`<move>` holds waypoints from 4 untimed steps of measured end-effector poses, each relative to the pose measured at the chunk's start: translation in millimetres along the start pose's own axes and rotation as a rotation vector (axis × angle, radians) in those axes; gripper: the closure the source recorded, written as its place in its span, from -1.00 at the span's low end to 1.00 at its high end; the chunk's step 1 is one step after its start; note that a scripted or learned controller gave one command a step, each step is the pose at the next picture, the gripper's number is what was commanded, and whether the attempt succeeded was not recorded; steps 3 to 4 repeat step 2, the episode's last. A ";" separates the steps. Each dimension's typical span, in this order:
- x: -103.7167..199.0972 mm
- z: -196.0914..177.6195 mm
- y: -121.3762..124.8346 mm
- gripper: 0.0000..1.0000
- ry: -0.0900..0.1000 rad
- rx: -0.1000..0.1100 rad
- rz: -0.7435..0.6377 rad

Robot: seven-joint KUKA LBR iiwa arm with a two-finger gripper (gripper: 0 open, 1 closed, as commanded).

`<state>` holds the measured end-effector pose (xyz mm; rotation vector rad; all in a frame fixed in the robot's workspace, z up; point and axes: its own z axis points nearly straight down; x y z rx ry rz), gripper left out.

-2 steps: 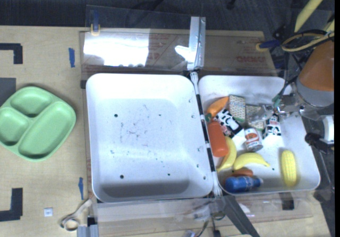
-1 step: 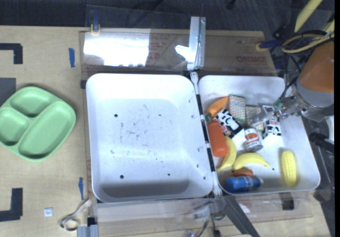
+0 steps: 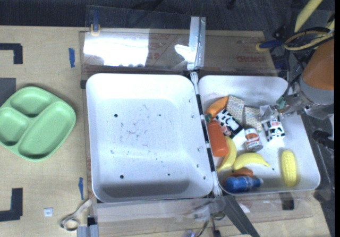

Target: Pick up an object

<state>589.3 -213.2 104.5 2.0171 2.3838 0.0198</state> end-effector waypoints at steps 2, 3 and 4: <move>39.4 -86.8 0.8 1.00 0.006 0.025 0.055; 39.4 -86.8 0.8 1.00 0.006 0.025 0.055; 39.4 -86.8 0.8 1.00 0.006 0.025 0.055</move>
